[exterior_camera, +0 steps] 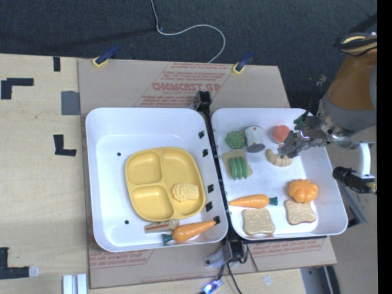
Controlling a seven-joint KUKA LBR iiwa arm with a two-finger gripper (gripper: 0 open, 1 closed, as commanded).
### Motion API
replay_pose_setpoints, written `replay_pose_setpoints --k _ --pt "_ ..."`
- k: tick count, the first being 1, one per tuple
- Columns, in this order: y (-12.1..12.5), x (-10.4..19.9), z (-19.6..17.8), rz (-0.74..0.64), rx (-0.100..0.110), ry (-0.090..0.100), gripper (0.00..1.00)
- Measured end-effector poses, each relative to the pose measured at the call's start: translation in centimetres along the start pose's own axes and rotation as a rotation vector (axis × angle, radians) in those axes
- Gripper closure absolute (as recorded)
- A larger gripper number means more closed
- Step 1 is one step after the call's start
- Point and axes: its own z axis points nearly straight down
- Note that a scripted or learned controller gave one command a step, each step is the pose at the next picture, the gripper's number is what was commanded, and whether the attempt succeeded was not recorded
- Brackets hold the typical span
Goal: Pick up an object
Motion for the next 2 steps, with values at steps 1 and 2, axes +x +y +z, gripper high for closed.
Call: replay_pose_setpoints --k 1,2 --pt "-0.8 5.4 -1.2 -0.001 -0.001 0.001 1.00" --pt "-1.9 10.1 -1.3 0.000 0.000 0.000 1.00"
